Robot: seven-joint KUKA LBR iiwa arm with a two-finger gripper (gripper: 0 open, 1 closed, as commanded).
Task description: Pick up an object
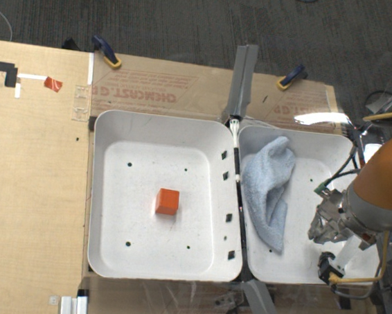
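Orange block [167,202] in left bin [110,179], well apart from gripper [322,227] over rt bin [296,268].

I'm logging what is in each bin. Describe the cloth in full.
The cloth is pale blue-grey and looks like soft terry towelling. It lies crumpled in the right bin, against that bin's left wall, as a long bunched heap running from the far side toward the near side, with folds and a raised hump at the far end. It rests on the bin floor. The gripper is to its right, apart from it.
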